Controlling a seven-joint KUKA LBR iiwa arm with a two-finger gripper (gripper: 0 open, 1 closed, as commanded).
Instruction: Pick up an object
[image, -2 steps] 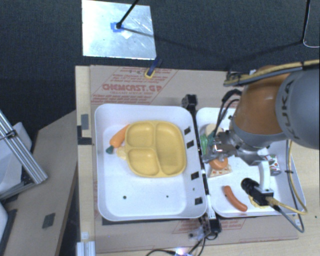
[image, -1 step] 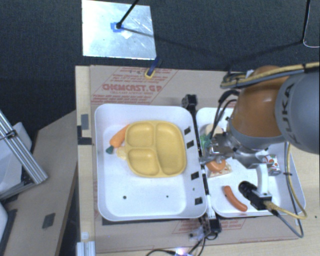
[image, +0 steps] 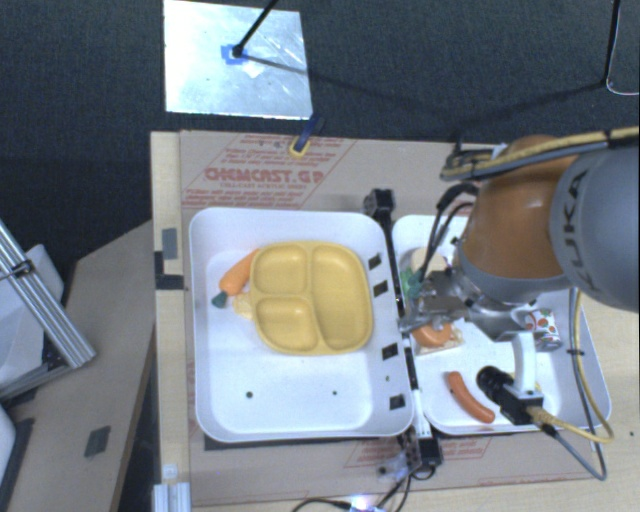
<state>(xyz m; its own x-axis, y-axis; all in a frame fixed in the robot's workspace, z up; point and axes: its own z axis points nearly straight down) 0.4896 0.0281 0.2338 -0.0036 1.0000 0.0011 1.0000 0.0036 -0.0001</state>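
Observation:
My gripper is low in the right bin, near its left wall, under the grey and orange arm. Right beneath it lies an orange and tan food item, touching or nearly touching the gripper. Whether that item sits between the fingers is hidden. A red-orange sausage lies apart at the bin's front. A pale greenish thing peeks out behind the gripper.
The left bin holds a yellow divided plate with a carrot against its left edge. A small white item with red marks lies to the right of the wrist. Black clips line the wall between the bins.

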